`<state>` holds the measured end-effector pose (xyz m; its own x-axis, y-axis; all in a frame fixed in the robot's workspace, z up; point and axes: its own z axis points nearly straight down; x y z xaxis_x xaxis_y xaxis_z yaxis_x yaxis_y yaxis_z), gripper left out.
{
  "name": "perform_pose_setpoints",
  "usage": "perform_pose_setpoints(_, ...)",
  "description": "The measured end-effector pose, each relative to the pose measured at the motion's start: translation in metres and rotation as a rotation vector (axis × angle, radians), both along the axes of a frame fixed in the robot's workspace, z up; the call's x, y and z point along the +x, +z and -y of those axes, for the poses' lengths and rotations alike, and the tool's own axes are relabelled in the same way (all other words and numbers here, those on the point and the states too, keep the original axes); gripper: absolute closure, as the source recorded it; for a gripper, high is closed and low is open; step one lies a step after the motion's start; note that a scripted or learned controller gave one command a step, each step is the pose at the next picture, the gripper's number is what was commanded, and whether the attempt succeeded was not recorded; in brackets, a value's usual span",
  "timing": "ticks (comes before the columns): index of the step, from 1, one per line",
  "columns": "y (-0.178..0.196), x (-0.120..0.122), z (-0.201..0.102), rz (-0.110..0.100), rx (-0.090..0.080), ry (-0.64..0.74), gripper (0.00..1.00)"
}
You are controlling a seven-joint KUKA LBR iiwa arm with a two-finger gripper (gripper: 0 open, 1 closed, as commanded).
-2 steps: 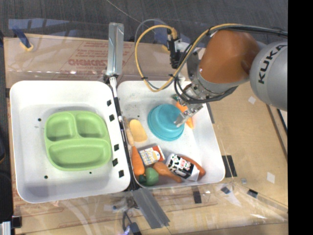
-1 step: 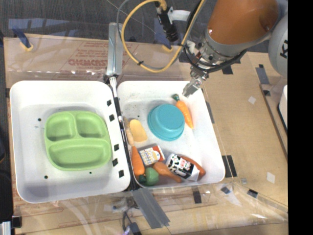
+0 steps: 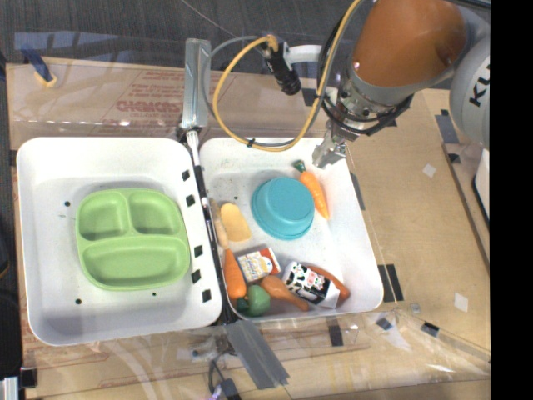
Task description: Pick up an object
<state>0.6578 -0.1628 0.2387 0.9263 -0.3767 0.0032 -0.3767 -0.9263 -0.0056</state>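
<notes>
Grey-and-orange arm entering from the right, two-finger gripper [image 3: 330,153] hanging over the far rim of the right-hand shallow white plastic bin [image 3: 363,248], just beside the leafy end of a small orange toy carrot [image 3: 315,191]. Jaws: open or closed cannot be told at this angle; nothing visibly between them.

Right-hand bin, contents:
- Round light-blue plastic bowl [image 3: 283,207], upside down, near the bin's middle, touching the small carrot on its right side.
- Pale yellow oblong toy [image 3: 234,222], near the left wall, left of the bowl.
- Small white-and-orange carton [image 3: 256,264], towards the near left corner.
- Long orange toy vegetable [image 3: 235,275], along the left wall, beside that carton.
- Green rounded toy [image 3: 256,301], in the near left corner.
- White carton with black cow-like patches [image 3: 306,282], lying on its side by the near rim, resting over further orange toy pieces.

Left-hand shallow white plastic bin [image 3: 42,232], contents:
- Light-green plastic divided plate with three compartments [image 3: 131,238], flat, roughly central.

Yellow and grey cables [image 3: 241,65], looping above the far edge of the right-hand bin.

Bench surface [image 3: 416,223]: light brown, taped in places.
</notes>
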Motion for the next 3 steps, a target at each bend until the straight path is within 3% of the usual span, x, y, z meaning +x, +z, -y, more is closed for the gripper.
perform_pose_setpoints(1,-0.033,0.001,0.022,0.005,0.000,0.192,1.00)
perform_pose_setpoints(2,-0.092,-0.001,0.043,-0.004,0.003,0.180,1.00)
perform_pose_setpoints(3,0.045,0.002,0.022,0.011,-0.003,0.089,1.00)
